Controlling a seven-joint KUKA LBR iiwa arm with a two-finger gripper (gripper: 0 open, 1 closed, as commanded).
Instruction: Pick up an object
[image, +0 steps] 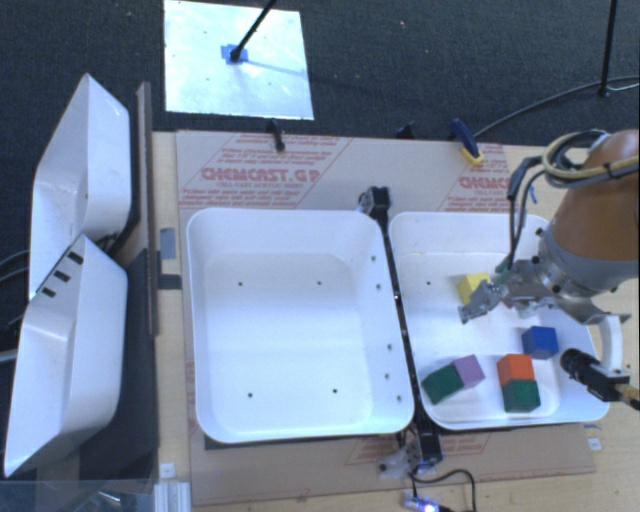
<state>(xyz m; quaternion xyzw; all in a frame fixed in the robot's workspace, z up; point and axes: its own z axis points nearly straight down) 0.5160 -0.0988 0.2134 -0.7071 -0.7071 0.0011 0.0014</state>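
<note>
arm (590, 230) over right bin (430, 235), claw (482, 300) beside yellow block (472, 286)

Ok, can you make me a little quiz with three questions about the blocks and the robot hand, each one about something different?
1. Which bin holds the blocks?
A. the left bin
B. the right bin
C. both bins

2. What colour is the block nearest the gripper?
A. yellow
B. orange
C. purple

3. What sits on top of the dark green block at the front right?
A. a blue block
B. nothing
C. an orange block

Answers:
1. B, because every block lies in the right bin.
2. A, because the yellow block lies right beside the gripper, while the blue block and the purple block are farther off.
3. C, because the orange block rests on the dark green block, apart from the other green block beside the purple one.
</note>
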